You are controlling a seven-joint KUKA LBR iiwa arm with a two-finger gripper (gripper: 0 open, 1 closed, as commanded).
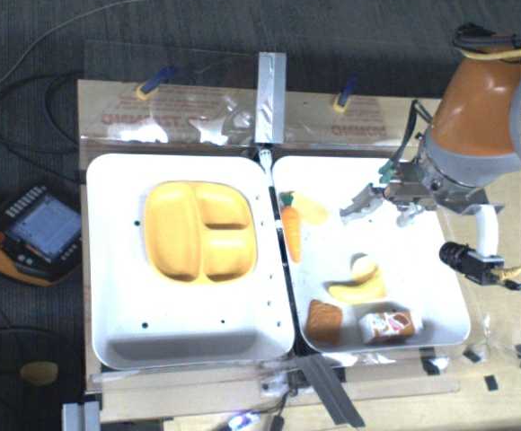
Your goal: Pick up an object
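Nothing is picked yet. The end effector (pixel 382 202) hangs over the right bin (pixel 422 268), its fingers spread wide and holding nothing. The banana (pixel 359 285), carrot (pixel 290 227) and other items lie loose in that bin.

My bins (pixel 108 330) look like smooth, glossy white plastic. The yellow tray (pixel 199 230) seems shiny moulded plastic. My wrist band (pixel 481 106) is glossy orange.

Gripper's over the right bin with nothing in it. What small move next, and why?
Probably shift the gripper toward the banana and lower it. It hangs above bare floor of the right bin, and the banana lies apart from the other items.
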